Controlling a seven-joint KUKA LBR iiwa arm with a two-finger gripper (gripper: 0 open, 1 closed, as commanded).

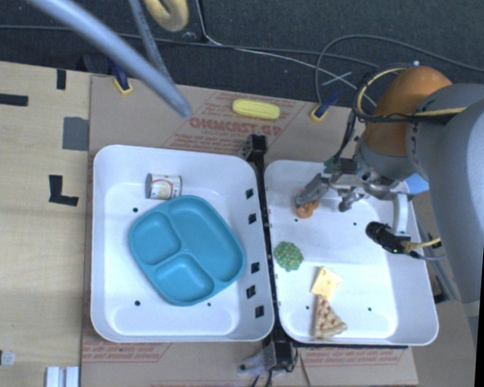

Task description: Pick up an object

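Your claw (325, 195) hangs low in the right bin (407, 327), near its far left corner, fingers spread moderately. One fingertip sits at a small orange object (307, 209). Nothing is visibly held. If you close now, the tip may nudge the piece away against the bin wall.

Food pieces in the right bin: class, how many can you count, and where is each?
4. An orange piece by the end effector at the back; green broccoli near the divider; a yellow cheese wedge mid-bin; a pizza slice in front. The arm may hide more.
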